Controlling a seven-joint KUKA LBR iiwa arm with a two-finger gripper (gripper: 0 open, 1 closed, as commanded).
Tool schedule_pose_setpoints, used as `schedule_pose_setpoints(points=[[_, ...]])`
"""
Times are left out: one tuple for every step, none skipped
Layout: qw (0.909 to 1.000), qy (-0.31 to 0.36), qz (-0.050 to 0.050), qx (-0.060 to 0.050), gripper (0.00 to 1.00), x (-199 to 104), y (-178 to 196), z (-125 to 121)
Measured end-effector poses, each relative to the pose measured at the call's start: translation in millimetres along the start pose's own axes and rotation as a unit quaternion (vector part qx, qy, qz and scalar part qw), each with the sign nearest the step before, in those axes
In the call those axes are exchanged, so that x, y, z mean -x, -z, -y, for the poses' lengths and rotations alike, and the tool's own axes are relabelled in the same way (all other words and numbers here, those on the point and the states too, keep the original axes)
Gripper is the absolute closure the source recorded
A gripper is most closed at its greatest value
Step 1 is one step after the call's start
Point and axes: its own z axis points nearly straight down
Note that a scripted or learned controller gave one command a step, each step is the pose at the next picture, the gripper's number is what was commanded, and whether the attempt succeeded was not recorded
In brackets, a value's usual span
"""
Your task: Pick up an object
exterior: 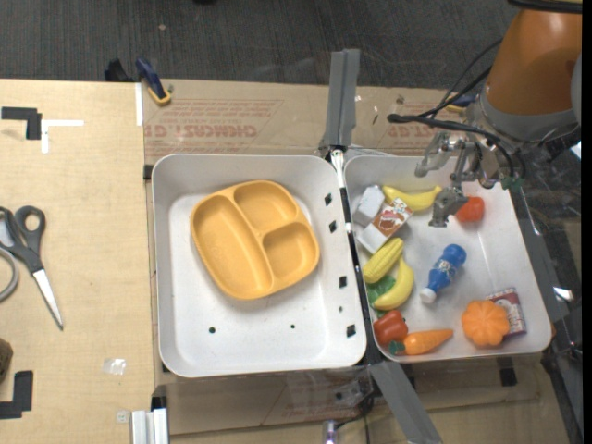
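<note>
Small red round toy (pixel 471 210) is seen at the back of the right white bin (pixel 529 248), just beside the two-finger gripper (pixel 446 206). Finger spacing cannot be told. Yellow toy banana (pixel 413 197) lies left of it. Orange divided plate (pixel 255 238) sits in the left white bin (pixel 176 276).

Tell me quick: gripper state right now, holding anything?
Gripper: cannot be told whether open or closed. It hangs over the right bin near the banana and the red tomato; nothing seen in its grasp.
</note>
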Motion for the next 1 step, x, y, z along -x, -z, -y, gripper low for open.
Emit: schedule_pose_setpoints(points=[[0.99, -0.141, 0.006, 0.0, 0.0, -67.8, -113.4, -14.5]])
